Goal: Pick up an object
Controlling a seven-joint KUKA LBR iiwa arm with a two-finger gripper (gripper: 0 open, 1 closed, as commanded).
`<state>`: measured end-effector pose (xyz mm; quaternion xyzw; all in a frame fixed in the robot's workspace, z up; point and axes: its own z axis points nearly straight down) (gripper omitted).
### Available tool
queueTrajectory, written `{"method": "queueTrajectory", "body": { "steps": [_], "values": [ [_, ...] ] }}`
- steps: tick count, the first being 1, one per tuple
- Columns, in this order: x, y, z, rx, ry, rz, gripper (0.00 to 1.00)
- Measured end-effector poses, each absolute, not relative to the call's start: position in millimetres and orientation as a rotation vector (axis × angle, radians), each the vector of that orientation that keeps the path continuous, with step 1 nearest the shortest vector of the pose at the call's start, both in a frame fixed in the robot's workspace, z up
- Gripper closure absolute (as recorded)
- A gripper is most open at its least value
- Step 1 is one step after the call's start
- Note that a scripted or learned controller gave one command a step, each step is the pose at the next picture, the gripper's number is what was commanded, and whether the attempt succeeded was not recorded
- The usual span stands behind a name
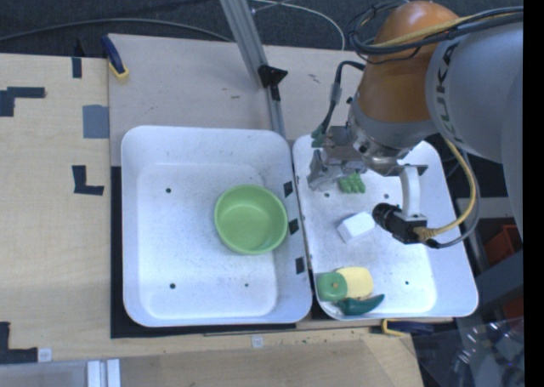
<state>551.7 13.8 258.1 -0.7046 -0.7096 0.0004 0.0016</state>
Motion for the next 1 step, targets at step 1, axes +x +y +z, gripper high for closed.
{"method": "queueTrajectory", "body": {
  "steps": [1],
  "values": [
    [542.5, 63.5, 256.6, -2.212, -2.227, 0.003, 1.0]
  ]
}}
